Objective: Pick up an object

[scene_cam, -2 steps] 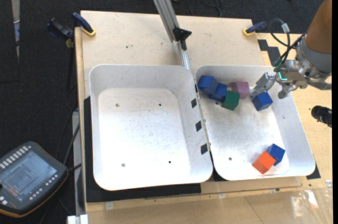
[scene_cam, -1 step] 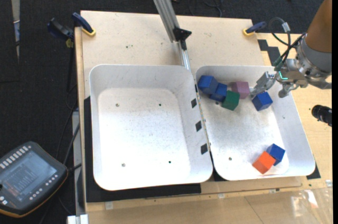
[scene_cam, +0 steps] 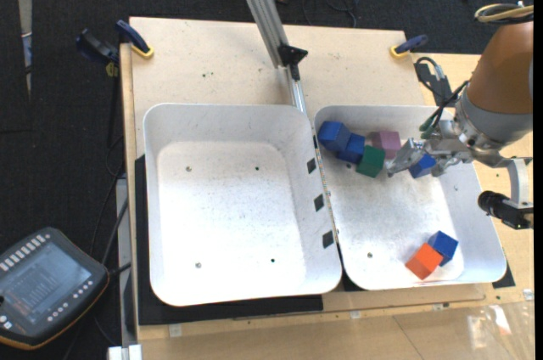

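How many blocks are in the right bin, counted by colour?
Blue blocks: 4
Green block: 1
Pink block: 1
Orange block: 1
Total: 7, all in the right bin.

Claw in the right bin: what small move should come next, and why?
Probably a short straight lift. The claw sits low in the right bin with a blue block at its tip, close to the pink block and green block. Rising would show whether the blue block comes along.
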Motion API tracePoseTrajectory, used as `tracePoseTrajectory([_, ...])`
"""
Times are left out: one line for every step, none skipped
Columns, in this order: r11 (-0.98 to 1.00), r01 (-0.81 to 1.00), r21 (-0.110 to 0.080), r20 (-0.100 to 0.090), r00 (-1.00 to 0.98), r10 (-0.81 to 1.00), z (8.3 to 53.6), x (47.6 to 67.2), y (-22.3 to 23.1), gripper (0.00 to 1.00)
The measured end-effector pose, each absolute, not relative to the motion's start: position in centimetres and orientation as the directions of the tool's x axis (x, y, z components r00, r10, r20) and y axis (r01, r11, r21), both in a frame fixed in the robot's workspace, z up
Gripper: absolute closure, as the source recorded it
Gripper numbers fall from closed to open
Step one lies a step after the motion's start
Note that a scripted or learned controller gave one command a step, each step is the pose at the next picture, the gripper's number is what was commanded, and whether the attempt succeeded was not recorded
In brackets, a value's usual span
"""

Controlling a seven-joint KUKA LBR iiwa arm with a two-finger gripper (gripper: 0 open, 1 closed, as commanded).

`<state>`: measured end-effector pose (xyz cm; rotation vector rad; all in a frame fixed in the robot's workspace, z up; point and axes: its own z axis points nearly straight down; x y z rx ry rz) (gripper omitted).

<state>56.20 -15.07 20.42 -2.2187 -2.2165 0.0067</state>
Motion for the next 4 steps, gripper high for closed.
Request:
tracePoseTrajectory([-0.001, 1.0, -0.007, 0.001, 0.001, 1.0, 14.0, 56.1, -14.7, 0.0])
tracePoseTrajectory([0.0, 1.0, -0.002, 0.0, 0.0, 1.0, 9.3, 56.1, -14.7, 0.0])
tracePoseTrajectory([-0.001, 1.0, 0.002, -0.001, 0.001, 1.0, 10.5, 56.2, -14.7, 1.0])
tracePoseTrajectory([0.002, 1.0, 0.005, -0.002, -0.002, 1.0, 14.8, 56.6, -14.6, 1.0])
